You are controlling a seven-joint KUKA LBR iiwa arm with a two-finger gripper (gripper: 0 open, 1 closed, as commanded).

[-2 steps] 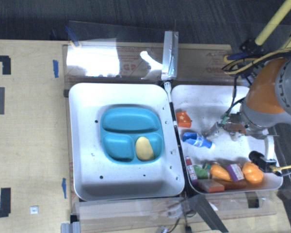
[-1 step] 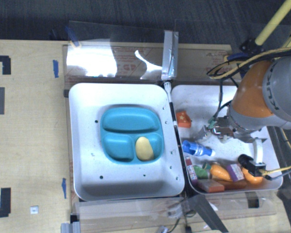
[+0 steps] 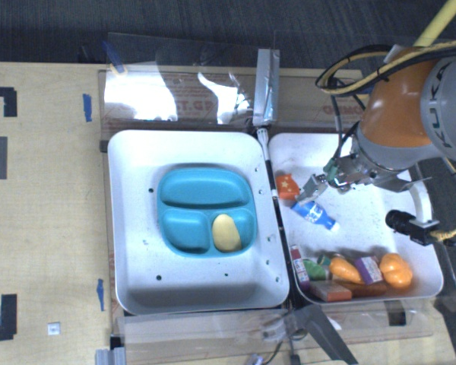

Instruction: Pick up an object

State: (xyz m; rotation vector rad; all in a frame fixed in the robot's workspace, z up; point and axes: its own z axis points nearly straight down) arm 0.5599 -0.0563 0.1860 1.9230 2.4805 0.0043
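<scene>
Right of centre, metal claw is hovering in the right white bin, fingers slightly spread, just above a small blue-and-white plastic bottle lying beside an orange packet.
</scene>
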